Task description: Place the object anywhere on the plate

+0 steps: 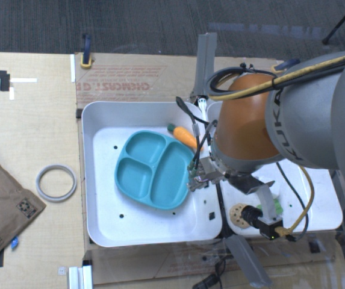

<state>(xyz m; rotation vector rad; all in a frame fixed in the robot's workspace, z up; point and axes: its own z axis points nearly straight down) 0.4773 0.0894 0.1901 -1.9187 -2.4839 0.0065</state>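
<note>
One teal plate (154, 170) in the left bin (97, 161), one carrot (185, 136) at its upper edge, partly hidden by cables, gripper (197, 176) at the plate's right rim, opening indiscernible.

A pale wooden bench (27, 131) stands on dark grey carpet (130, 11), with a cardboard sheet (130, 80) under the bins.

Teal 3-compartment plate (151, 170) flat in left bin, orange carrot (184, 136) just beside its upper rim
</note>
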